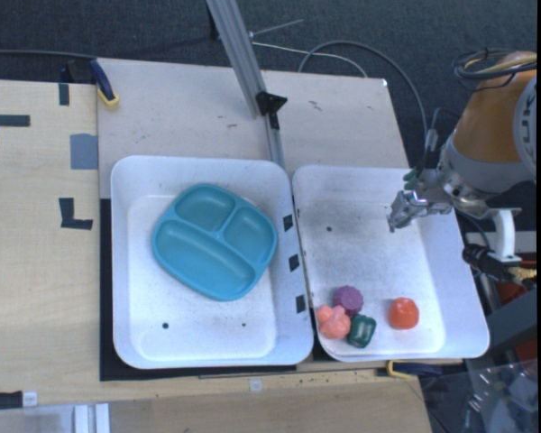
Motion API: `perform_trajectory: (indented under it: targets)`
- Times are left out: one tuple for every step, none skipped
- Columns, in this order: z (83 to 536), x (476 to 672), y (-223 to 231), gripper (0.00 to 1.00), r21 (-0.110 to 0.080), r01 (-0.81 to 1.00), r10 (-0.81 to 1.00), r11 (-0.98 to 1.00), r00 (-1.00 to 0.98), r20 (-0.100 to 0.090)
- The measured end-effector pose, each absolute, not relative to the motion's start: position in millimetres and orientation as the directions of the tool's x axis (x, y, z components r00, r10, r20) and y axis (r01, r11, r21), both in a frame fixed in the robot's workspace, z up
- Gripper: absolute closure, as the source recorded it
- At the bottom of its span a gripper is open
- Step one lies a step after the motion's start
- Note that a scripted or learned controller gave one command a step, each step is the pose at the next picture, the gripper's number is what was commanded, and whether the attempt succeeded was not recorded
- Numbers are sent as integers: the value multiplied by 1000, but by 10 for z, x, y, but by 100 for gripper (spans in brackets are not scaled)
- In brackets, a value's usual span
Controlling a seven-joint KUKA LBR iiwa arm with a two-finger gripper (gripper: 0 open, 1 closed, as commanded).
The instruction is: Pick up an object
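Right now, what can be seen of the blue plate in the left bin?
The blue plate is a rounded, divided tray of light-blue plastic by its look, with one long compartment and two smaller ones. It lies flat and face up, turned at a slant, on the floor of the left bin, toward its upper middle. Nothing rests in it or touches it besides the bin floor.

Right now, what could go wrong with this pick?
The purple piece, pink piece and green piece sit bunched at the right bin's near wall, so a grab may hit a neighbour or the rim. The gripper is far up the bin; the orange piece stands apart and looks safer.
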State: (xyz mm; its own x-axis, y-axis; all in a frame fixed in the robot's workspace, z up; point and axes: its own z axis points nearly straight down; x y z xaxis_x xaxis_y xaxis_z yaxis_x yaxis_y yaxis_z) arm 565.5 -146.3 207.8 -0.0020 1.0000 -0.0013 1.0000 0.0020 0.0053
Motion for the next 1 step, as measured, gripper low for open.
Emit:
perform_trajectory:
  targets:
    - [2553,5666,-1460,100,4,1000,1000,2,-2,-1]
